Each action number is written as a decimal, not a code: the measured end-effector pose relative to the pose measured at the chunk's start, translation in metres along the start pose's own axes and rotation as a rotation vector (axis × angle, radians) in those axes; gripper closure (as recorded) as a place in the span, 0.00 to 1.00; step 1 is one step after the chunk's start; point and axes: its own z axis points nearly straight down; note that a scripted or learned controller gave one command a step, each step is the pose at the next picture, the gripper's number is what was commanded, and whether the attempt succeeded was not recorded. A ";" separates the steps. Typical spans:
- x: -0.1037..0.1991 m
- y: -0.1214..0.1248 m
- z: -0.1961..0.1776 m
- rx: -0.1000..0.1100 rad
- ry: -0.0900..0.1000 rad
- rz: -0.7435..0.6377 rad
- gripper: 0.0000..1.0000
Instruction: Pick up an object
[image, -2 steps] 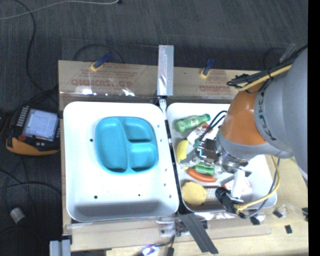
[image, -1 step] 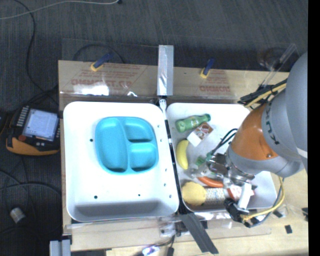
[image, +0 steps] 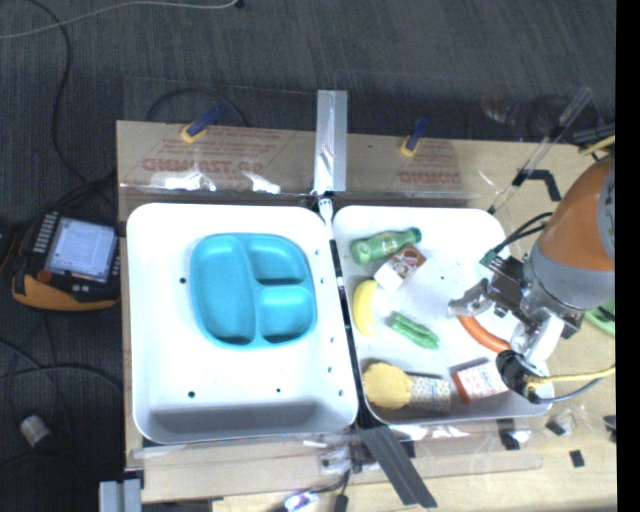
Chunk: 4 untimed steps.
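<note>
Two white bins sit side by side on the surface (image: 140, 160); nothing is lifted yet, so the pick looks not yet done.

Nearest the camera, along the front wall of the right bin (image: 470, 222), lie a yellow sponge (image: 387, 384), a speckled roll (image: 430, 395) just beside it, and a small red-and-white box (image: 478, 380). A bit further in are a yellow banana (image: 364, 305) against the bin's left wall, a green pod (image: 413, 329), and an orange carrot (image: 483, 333) partly under the arm. Furthest back are a red-labelled packet (image: 400, 267) and a green bottle (image: 385, 243).

The gripper (image: 515, 315) hangs over the right end of that bin, close above the carrot and the red-and-white box. Jaws: cannot tell how far open from this angle, and no item is visible between them. Which thing it is after is unclear; the carrot is the likeliest guess.

The left bin (image: 160, 300) holds a blue divided tray (image: 255, 288), well apart from the arm.

Judged progress: approach stage only. Left to do: descend, close on one item, lift it clear of the bin.
</note>
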 end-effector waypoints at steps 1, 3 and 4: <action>-0.017 0.021 0.105 -0.019 0.009 0.034 0.00; -0.018 0.020 0.096 -0.016 0.006 0.035 0.00; -0.033 0.045 -0.033 0.000 0.000 0.379 0.00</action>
